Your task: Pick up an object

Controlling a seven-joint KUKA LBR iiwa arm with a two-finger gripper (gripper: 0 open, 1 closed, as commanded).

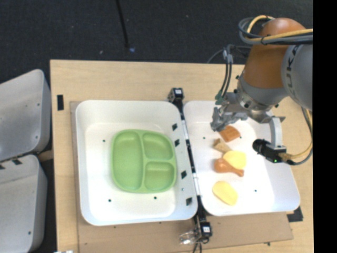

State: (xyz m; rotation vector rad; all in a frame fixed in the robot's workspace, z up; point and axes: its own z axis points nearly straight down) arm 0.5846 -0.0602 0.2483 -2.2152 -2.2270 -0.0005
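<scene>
Pale wood makes up the bench (63,83), which carries two shallow white bins side by side. The left bin (95,204) holds a light green divided tray (143,161), lying flat near the bin's middle, with one long compartment along its left side and three smaller ones toward the right. A row of small black clips runs along the seam where the two bins meet.

The right bin (274,194) holds a loose cluster of food-like pieces in its left half. Nearest the far edge lies an orange-brown piece (230,134), and just in front of it a small tan piece (221,144). Closer to the bin's middle sits a yellow rounded piece (236,158) touching an orange piece (225,166) that pokes out from under its left and near side. A separate pale yellow oval piece (225,193) lies apart from these, toward the near edge of the bin.

The grey arm with its orange band (268,46) reaches over the far right corner of the right bin. Its gripper (225,121) hangs over the far part of that bin, right at the orange-brown piece; whether it is parted or closed, or clamped on anything, I cannot tell. A black fitting (268,149) with cables hangs off the wrist toward the bin's right edge.
</scene>
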